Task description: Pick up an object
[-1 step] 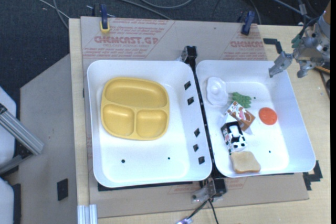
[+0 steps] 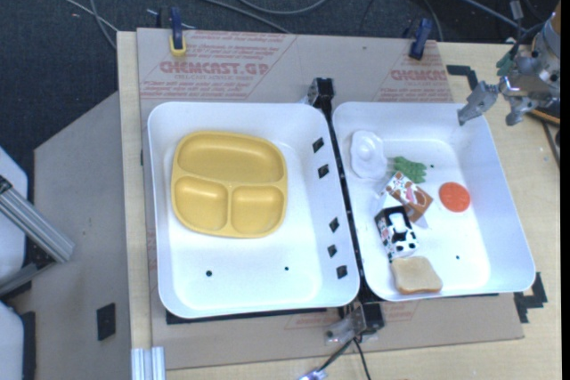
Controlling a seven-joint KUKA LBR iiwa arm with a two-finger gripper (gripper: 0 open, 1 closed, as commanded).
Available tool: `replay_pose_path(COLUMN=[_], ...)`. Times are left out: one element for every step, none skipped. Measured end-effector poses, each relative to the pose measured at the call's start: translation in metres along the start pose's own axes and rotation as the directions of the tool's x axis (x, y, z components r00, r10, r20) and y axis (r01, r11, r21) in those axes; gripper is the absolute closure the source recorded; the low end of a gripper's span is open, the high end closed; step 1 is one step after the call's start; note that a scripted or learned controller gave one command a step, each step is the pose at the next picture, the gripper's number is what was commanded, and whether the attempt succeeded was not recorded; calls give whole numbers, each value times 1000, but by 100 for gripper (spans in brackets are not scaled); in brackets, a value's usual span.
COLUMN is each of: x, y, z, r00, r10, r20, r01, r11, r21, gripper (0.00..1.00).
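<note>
— Dark carpet lies beyond the worktop (image 2: 89,218), with cables looping over it. What sits on the board?

— Two shallow white bins side by side. The left bin (image 2: 178,280) carries a yellow divided plate (image 2: 230,183) in its upper half. The right bin (image 2: 499,227) carries all the small things.

— Which small things?

— A white cup-like piece (image 2: 366,151) near the divider, a green sprig (image 2: 411,167) just right of it, a red and white packet (image 2: 407,194) below that, a black and white cow-patterned carton (image 2: 397,233), a slice of toast (image 2: 416,275) at the near edge, and an orange disc (image 2: 455,197) lying apart from the rest.

— And you?

— My jaws (image 2: 494,100) hang at the right bin's far right corner, over its rim. The two grey fingers stand spread, and nothing is between them.

— How do the things lie from there?

— All of them are lower and to the left in the view. The orange disc is nearest, the toast furthest off.

— Any open room?

— Bare white floor runs along the right bin's right side and around the disc. The cluster from cup to toast is packed, several pieces touching or nearly so. The left bin's near half is bare white.
</note>
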State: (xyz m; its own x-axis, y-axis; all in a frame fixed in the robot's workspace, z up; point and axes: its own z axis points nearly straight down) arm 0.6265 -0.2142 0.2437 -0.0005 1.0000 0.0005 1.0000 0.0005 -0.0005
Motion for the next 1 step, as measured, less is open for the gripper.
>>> replay_pose_path(x=[-6], y=[7], z=[56], r00=[1000], r10=[0], r20=[-1], r01=[0], r11=[1000], r21=[4], gripper=[0])
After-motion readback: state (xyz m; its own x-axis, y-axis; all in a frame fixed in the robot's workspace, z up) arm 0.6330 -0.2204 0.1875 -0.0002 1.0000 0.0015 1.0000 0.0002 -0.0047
